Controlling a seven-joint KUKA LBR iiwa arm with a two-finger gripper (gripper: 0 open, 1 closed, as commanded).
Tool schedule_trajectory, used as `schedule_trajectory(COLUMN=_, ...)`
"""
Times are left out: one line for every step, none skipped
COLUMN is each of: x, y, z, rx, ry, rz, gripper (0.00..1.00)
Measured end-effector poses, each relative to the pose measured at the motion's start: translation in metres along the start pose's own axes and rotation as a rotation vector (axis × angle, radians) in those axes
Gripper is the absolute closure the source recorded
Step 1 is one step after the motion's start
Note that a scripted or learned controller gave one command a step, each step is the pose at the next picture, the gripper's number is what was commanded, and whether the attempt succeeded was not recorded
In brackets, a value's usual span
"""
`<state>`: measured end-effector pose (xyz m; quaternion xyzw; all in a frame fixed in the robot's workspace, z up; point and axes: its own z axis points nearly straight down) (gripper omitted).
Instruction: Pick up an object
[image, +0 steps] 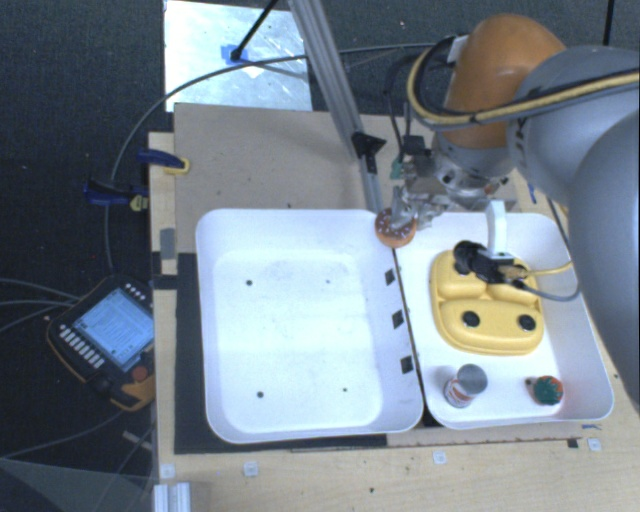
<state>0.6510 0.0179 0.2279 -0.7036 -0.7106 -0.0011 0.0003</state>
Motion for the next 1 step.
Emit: schedule_trajectory(x=0.064, y=0.0071, z=0.0029, rx=-0.002, ry=0.0, rz=-0.001, gripper=1.0)
